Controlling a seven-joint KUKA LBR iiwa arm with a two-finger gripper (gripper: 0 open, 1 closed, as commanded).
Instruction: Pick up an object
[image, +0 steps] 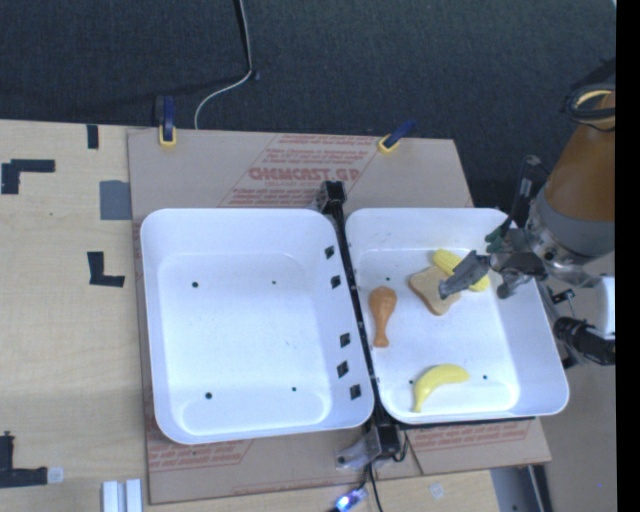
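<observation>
The right bin holds four toys. An orange-brown drumstick lies near its left wall, and a yellow banana rests near the front. A tan bread-like slice and a yellow piece sit together at the middle back. My gripper hangs over the right half of this bin, open. One grey finger reaches across the yellow piece and the edge of the tan slice, while the other stands further right. I see nothing held between the fingers.
The left bin stands beside the right one, with a black divider clip strip between them. Both rest on a cardboard sheet clamped at the back. The arm's grey body with its orange band fills the right side.
</observation>
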